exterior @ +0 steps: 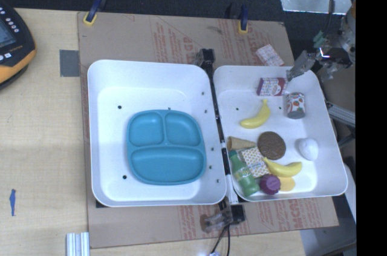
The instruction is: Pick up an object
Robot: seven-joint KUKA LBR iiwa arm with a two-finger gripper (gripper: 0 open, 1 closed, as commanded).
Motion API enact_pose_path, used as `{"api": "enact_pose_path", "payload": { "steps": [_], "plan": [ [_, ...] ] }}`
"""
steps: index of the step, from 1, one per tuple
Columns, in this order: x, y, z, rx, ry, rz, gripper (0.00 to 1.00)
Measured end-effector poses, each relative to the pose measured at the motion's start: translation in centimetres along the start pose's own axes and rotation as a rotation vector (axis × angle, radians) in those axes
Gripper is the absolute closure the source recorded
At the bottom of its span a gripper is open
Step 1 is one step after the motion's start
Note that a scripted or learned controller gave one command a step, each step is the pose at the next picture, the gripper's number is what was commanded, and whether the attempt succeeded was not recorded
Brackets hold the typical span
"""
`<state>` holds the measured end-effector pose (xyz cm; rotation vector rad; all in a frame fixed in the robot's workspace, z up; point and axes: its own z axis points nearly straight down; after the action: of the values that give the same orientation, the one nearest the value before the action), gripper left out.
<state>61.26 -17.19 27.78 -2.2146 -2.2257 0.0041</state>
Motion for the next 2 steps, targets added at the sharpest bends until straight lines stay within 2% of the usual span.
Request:
{"api": "enact_pose_path", "payload": {
  "steps": [1, 2],
  "plan": [
    [-0.6, -1.2, 16.6, -0.006, 0.004, -0.003, 0.00],
    [-1.8, 3.3, 18.2, 0.002, 0.024, -0.009, 0.00]
  ]
}}
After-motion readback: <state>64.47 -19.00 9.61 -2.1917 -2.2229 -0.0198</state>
